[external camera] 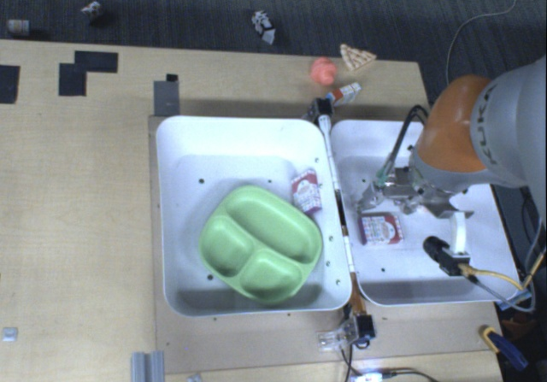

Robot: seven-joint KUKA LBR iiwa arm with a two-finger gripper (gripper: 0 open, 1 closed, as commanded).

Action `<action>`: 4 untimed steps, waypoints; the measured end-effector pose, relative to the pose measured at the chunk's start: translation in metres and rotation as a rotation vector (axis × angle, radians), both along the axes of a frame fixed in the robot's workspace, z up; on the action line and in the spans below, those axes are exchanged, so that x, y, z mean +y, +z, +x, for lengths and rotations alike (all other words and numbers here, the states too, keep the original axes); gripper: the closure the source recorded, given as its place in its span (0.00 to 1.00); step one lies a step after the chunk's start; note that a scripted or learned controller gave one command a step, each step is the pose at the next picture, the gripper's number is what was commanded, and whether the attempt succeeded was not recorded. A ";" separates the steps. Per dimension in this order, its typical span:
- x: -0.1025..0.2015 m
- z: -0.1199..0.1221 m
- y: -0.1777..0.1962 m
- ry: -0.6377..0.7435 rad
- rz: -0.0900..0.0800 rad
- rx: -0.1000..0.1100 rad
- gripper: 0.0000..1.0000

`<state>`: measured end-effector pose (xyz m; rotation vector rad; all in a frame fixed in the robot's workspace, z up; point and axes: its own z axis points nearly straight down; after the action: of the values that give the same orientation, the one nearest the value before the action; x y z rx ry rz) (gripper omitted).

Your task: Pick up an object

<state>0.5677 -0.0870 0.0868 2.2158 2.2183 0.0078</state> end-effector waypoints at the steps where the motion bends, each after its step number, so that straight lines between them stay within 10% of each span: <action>1: 0.001 0.002 0.012 0.000 0.000 -0.007 1.00; 2: -0.051 0.049 0.097 0.000 -0.001 0.002 1.00; 3: -0.050 0.048 0.096 0.000 0.000 0.004 0.00; 4: -0.052 0.072 -0.001 0.004 0.000 0.002 0.00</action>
<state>0.6393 -0.1393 0.0859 2.2120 2.2242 0.0057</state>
